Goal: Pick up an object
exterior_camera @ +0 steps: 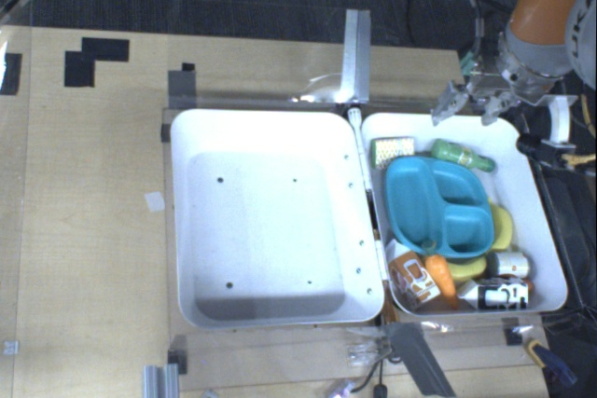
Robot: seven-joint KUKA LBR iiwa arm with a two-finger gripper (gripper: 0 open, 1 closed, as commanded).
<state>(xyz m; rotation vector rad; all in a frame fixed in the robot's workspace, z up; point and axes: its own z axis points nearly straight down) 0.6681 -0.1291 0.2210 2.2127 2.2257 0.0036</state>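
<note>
Grey gripper (469, 107), seemingly open, above right bin (545, 200)

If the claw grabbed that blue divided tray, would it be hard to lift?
Probably awkward. The blue divided tray looks like stiff, light plastic, so weight is unlikely to be the trouble. It is wide next to the gripper, so only a rim pinch seems workable, and it might tilt. It overlaps the yellow item, which may shift.

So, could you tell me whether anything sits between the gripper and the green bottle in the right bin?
Nothing visible does. The gripper hangs above the right bin's far edge, and the green bottle lies exposed just below it, beside the blue tray.
</note>
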